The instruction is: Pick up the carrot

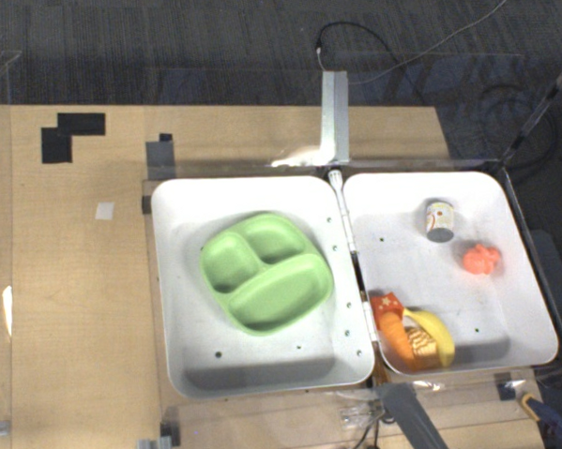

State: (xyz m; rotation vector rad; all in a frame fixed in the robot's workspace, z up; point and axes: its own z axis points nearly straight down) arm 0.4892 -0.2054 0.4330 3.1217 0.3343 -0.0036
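Observation:
The carrot (396,333) is an orange piece lying in the near left corner of the right bin (508,254). It lies in a small pile, touching a yellow banana (435,333) on its right and a red-and-white item (388,304) just behind it.
The left bin (189,355) holds a green divided plate (267,271) at its middle. In the right bin a small white can (439,220) lies toward the back, and an orange-red lumpy toy (482,259) sits near the right wall. A metal post (336,117) rises behind the bins.

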